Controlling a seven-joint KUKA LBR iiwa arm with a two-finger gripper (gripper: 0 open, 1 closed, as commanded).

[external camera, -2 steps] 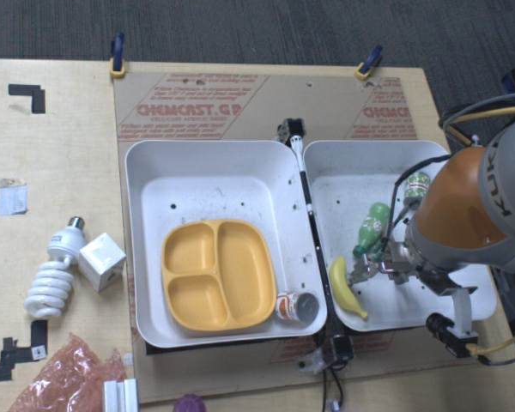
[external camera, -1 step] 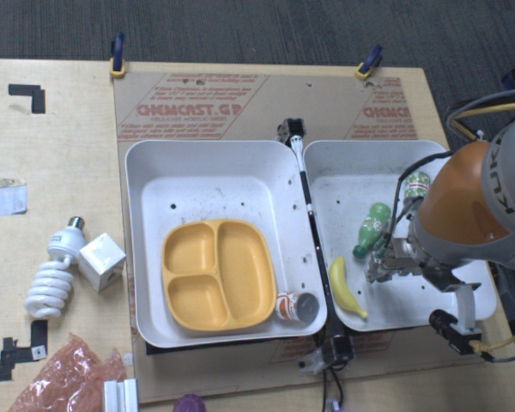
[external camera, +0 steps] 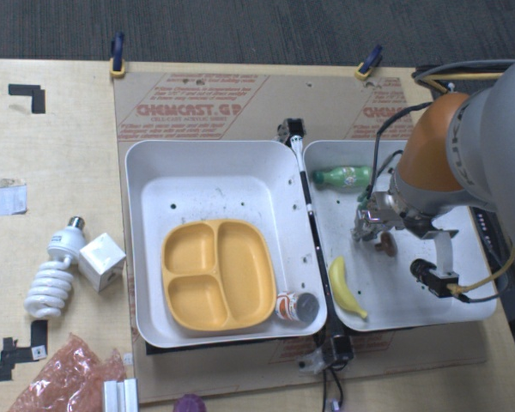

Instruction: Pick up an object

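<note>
My gripper [external camera: 368, 227] hangs low in the right bin [external camera: 463, 312], near its middle, under the grey arm with its orange band [external camera: 431, 154]. A small brown object [external camera: 384, 245] lies just right of and below the gripper tip, close to it; whether they touch I cannot tell. A green bottle [external camera: 343, 176] lies on its side at the bin's far left, above the gripper. A yellow banana [external camera: 346, 288] rests along the near left side, below the gripper.
The left bin [external camera: 154, 170] holds a yellow divided plate [external camera: 218, 275] and a small can [external camera: 296, 306] in its near right corner. A black cable end [external camera: 426, 273] hangs right of the gripper. A light bulb [external camera: 53, 269] and white cube [external camera: 102, 260] lie outside the bins on the left.
</note>
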